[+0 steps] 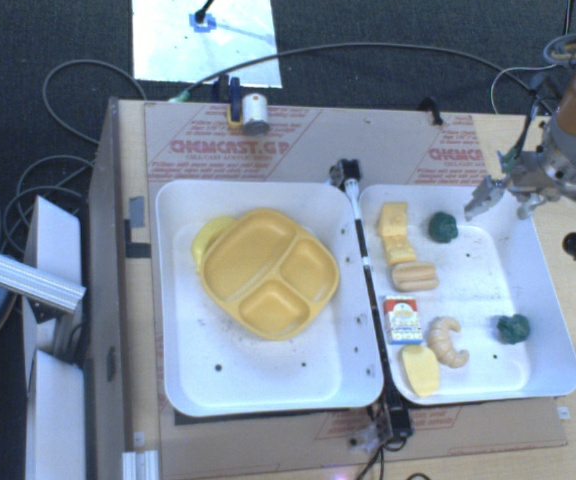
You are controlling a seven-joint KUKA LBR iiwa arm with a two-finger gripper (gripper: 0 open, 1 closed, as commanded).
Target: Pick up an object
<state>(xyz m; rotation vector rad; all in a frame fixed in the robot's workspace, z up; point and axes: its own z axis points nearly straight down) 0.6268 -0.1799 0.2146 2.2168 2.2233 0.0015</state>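
Seen from above the bench, two shallow white bins sit side by side on a sheet of printed cardboard point(298, 138). The left bin point(198, 378) holds a yellow divided tray point(268, 273) with three compartments, tilted over a yellow plate point(208, 236) that peeks out at its upper left edge. The right bin point(548, 358) carries the smaller items: a pale yellow cheese-like block point(394, 219) near the top, a bun-shaped piece point(414, 276) just below it, a small red-and-white carton point(402, 320), a croissant-shaped piece point(447, 340) beside it, and a yellow block point(420, 370) at the bottom edge. Two dark green broccoli-like pieces lie apart, one broccoli near the top point(442, 227) and another broccoli at the right point(513, 328). The gripper point(503, 197) hangs over the right bin's upper right corner, fingers spread and pinching nothing, well clear of every item.
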